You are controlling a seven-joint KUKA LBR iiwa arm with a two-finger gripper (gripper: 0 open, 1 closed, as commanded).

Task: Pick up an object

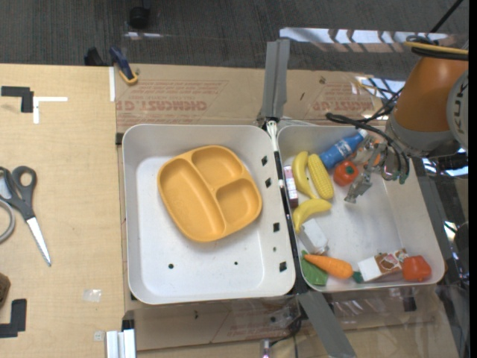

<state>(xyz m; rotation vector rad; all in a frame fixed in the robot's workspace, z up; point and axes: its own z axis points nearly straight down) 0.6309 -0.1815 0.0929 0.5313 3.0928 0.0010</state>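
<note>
The arm [432,99] reaches in over the right bin's [395,222] far right corner, its claw [361,181] hanging low, fingers parted and holding nothing.

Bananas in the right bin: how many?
2. One banana stands along the bin's left wall, beside the corn; the other banana lies just below them, curved. More could be hidden under the arm.
</note>
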